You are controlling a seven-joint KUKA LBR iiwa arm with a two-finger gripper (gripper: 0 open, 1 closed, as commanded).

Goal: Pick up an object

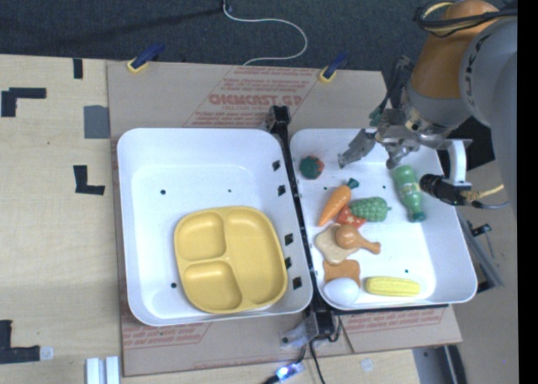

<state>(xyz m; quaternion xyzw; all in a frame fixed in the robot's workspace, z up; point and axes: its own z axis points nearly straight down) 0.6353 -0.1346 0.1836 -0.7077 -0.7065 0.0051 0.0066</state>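
Overhead, the gripper (pixel 376 149) hung with fingers spread wide and nothing between them, over the right bin (pixel 445 269); the green bottle (pixel 408 191) lay just right of it, the carrot (pixel 334 203) below. A yellow divided plate (pixel 229 258) sat in the left bin (pixel 143 206), its upper half bare white.

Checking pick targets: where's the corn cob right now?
Right bin's near edge: the corn cob lies flat, just right of the white egg.

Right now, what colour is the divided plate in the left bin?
Yellow plate, clearest in the camera view.
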